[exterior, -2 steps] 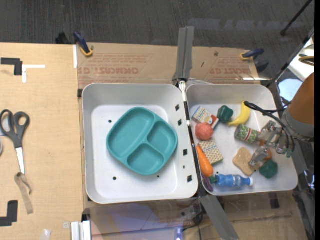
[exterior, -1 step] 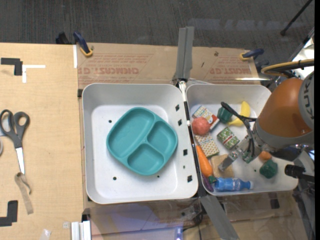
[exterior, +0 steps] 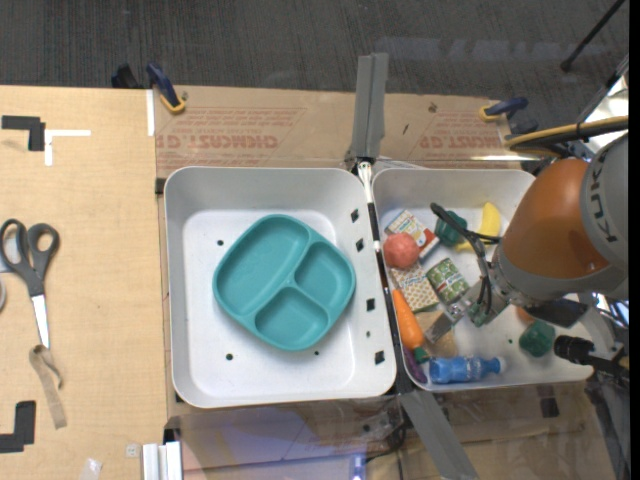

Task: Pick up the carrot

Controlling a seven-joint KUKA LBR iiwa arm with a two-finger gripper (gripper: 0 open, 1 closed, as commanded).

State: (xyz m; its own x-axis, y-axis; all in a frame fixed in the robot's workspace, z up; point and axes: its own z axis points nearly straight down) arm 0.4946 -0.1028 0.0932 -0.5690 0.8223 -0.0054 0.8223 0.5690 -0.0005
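Above, the grey arm with its orange band reaches from the right into the right white bin [exterior: 520,181]. Its two-finger gripper [exterior: 452,318] hangs among clutter, fingers too indistinct to judge. The slim orange carrot [exterior: 406,320] lies by the bin's left wall, just beside the gripper.

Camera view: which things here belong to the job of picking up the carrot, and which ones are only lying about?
Belong to the job:
carrot, in the right bin
gripper

Only lying about:
teal divided plate in the left bin
red ball
blue bottle
yellow piece
green piece
scissors on the bench
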